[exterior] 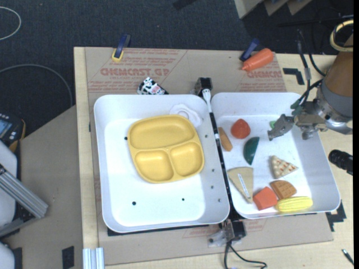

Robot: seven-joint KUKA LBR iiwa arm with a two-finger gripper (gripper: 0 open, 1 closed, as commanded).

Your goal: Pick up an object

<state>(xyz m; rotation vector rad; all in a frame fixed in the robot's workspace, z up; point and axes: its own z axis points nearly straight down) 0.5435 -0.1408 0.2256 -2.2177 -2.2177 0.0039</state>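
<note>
Reaching in from the right, gripper [279, 129] low over the right bin [314, 200], above bare floor near the back wall; how it is set cannot be told, and nothing visibly held. Probably positioned for a descent on the nearest piece. Closest candidates: red tomato [240, 128] and dark green wedge [251, 149], just left of the tool. Wedge lying with long axis running from upper right to lower left, narrowing downward. Yellow divided tray [164, 148] resting in the left bin [112, 167], well apart.
</note>
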